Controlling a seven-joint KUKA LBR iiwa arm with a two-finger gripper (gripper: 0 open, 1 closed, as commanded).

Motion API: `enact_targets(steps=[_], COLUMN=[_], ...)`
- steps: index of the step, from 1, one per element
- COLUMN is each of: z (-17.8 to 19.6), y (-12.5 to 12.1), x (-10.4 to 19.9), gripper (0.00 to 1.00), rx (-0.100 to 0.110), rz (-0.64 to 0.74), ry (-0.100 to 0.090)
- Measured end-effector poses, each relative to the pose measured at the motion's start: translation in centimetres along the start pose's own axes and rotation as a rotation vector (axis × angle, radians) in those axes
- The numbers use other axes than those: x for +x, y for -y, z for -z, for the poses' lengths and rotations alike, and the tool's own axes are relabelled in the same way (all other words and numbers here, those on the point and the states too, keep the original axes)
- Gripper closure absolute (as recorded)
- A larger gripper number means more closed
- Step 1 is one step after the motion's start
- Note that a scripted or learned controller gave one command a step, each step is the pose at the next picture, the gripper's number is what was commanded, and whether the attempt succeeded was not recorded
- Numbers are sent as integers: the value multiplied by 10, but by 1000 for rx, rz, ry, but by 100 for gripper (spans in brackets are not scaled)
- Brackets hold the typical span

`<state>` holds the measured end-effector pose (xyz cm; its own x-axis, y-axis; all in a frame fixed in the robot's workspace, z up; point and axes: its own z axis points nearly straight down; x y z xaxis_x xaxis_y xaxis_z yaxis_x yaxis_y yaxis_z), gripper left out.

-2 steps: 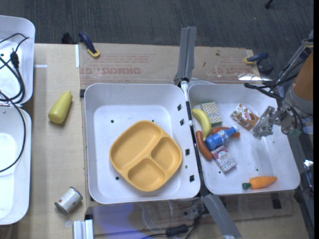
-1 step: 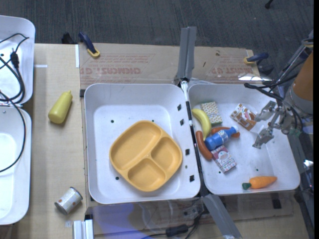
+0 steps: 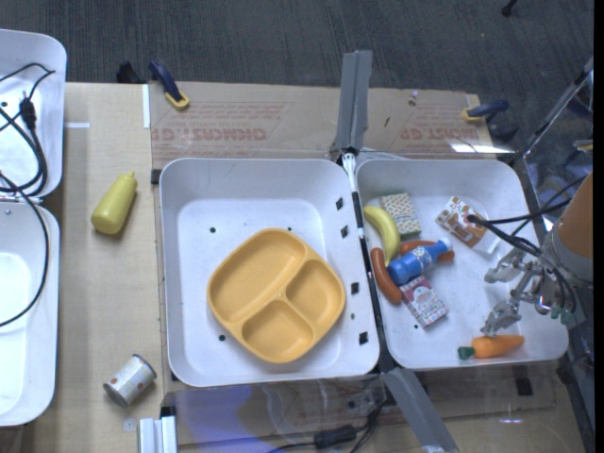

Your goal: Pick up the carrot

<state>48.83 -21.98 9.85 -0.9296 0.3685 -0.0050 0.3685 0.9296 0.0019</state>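
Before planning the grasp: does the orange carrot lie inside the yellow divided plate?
No, the orange carrot lies in the right white bin, near its front edge.

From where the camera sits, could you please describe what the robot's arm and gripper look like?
The gripper is bare silvery metal, an open skeletal frame of thin linkages ending in two slender fingers. Black cables run across to it from the right. Behind it, at the frame's right edge, a blurred orange patch of the arm shows, with grey below it.
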Motion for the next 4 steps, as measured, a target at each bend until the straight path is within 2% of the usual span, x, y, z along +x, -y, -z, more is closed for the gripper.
enact_targets(steps=[1, 2, 3, 4], z=[1, 2, -1, -1], y=[-14, -29, -18, -11], x=[7, 9, -4, -5], gripper=[0, 0, 0, 0], rx=[2, 0, -5, -6], rz=[250, 589, 962, 1044], ry=[26, 34, 26, 25])
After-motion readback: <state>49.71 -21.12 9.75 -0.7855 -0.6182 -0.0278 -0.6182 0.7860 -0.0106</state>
